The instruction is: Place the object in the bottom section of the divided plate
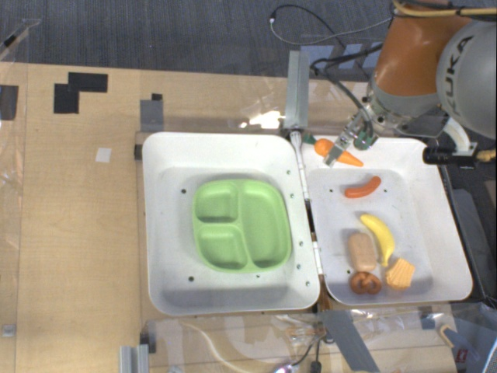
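Carrot point(345, 155) at right bin's point(454, 231) far-left corner | tool point(347, 144) right on it, fingers straddling it, grip unconfirmed | green divided plate point(242, 224) in left bin point(159, 231)

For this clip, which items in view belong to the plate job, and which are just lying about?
Belongs to the job:
- green divided plate, in the left bin
- claw, at the carrot by the right bin's far rim; likely the object meant

Lying about, in the right bin:
- sausage
- banana
- bread roll
- brown round piece
- orange wedge
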`<move>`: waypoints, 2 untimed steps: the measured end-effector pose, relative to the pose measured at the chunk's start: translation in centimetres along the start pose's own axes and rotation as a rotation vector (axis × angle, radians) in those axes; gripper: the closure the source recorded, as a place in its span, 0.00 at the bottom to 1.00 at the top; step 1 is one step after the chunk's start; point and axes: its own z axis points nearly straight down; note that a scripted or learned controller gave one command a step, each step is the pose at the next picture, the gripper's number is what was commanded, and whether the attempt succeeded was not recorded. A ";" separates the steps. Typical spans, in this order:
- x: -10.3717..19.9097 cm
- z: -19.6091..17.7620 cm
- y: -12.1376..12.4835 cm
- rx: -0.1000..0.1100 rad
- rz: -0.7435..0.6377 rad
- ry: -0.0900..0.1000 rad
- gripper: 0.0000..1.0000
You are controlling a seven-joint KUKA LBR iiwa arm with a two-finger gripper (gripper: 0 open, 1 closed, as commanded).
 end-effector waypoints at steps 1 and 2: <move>9.5 2.3 0.7 0.003 -0.181 0.004 1.00; 10.6 2.3 -2.9 0.003 -0.327 0.003 1.00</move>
